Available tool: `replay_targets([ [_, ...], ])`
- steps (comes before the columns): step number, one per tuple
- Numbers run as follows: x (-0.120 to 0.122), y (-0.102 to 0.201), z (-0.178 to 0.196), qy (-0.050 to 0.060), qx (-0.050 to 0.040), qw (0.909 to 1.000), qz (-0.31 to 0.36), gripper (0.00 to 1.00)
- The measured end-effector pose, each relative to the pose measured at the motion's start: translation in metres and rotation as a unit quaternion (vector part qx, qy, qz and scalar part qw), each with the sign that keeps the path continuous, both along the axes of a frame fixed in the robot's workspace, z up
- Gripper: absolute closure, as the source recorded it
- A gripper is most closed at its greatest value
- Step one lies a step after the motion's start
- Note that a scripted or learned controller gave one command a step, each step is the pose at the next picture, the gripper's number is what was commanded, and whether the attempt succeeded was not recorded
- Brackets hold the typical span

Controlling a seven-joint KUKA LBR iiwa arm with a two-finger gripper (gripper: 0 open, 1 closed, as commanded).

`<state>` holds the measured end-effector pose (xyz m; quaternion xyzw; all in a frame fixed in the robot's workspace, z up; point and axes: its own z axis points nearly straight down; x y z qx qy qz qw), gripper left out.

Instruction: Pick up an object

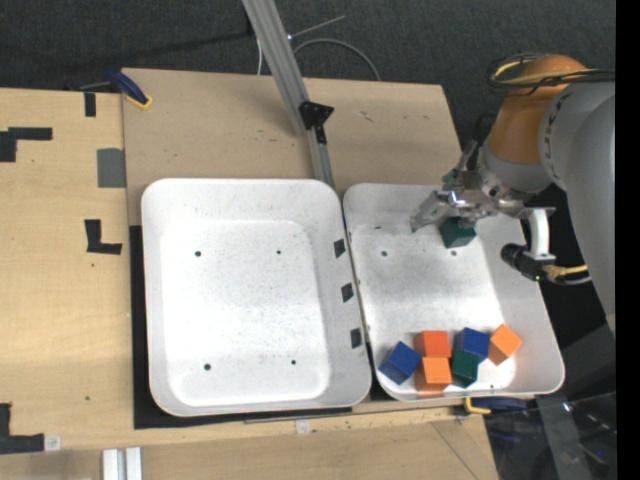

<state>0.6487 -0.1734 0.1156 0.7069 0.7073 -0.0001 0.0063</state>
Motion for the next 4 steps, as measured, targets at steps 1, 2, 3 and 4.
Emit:
replay_targets([
  [1, 0.004, 0.0, 0.0, -0.004, 0.0007, 1.0, 0.0, 0.0],
  [2, 0.005, 0.0, 0.009, -0.005, 0.0, 1.0, 0.001, 1.0],
  [3, 0.0, 0.002, 0.071, 0.002, 0.0038, 1.0, 0.0, 1.0],
  [4, 0.001, 0.002, 0.106, 0.003, 0.0041, 1.0, 0.001, 1.0],
])
